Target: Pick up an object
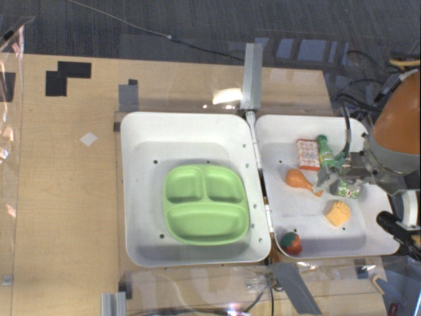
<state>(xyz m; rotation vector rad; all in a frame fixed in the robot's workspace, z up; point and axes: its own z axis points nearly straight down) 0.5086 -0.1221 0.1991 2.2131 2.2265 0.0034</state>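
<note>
The right bin (276, 137) holds several small items. A red and white box (306, 155) lies beside a green bottle (323, 147). An orange drumstick-shaped toy (299, 179) lies in the middle, with a yellow corn piece (338, 212) to its lower right. A red and green round fruit (290, 242) sits at the bin's front rim. My gripper (331, 174) hangs low over the bin, between the green bottle and the orange toy's right end. A green and white item (348, 189) lies just under the wrist, partly hidden.
The left bin (141, 143) holds a light green divided plate (206, 203). A metal post (252, 78) stands behind the seam between the bins. The arm's orange band (398, 120) looms over the right bin's right side, with cables behind it.
</note>
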